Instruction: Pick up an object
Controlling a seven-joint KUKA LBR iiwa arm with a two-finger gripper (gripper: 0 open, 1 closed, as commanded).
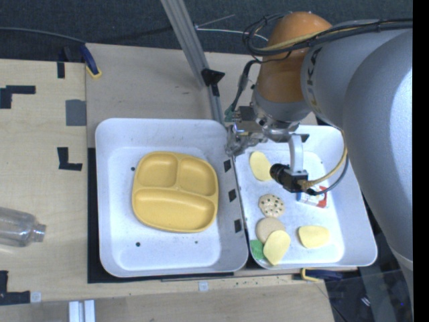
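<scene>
Seen from above, a pale wooden desk carries two shallow white bins side by side. In the right bin lies a round speckled cookie, and everything else here is placed from it. Just above the cookie lies a pale yellow oval piece. Just below the cookie is a beige round piece, partly overlapped by a yellow-green piece, with a small green bit at that piece's left edge. Down and to the right of the cookie, apart from it, lies a yellow lemon-shaped piece. Up and to the left of the cookie, at the top left corner of the right bin, the grey arm's hand hangs by the bin wall. The view does not show whether it is open or closed, or whether it has hold of anything. To the left of the cookie, across the wall between the bins, the left bin holds a yellow divided plate with three compartments. Far left of the cookie, outside the bins, a clear plastic bottle lies on its side on the desk.
</scene>
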